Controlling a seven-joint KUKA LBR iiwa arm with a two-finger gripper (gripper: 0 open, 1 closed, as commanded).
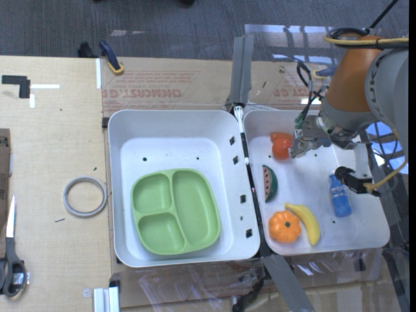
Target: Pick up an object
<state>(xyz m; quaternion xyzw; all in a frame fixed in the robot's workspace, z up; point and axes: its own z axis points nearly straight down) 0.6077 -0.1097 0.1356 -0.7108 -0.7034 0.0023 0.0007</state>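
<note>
The gripper (300, 145) hangs low in the right bin (364, 236), its metal fingers at the 3 o'clock edge of a glossy red-orange tomato-like object (280, 145); whether they are spread or closed I cannot tell. At the tomato's 6 o'clock lies a watermelon wedge (269, 182), then a ribbed orange pumpkin (285, 227) touching a curved yellow banana (307, 222). A blue bottle (338, 197) lies at 4 o'clock. The left bin (162, 132) holds a smooth green three-compartment plate (175, 210)
</note>
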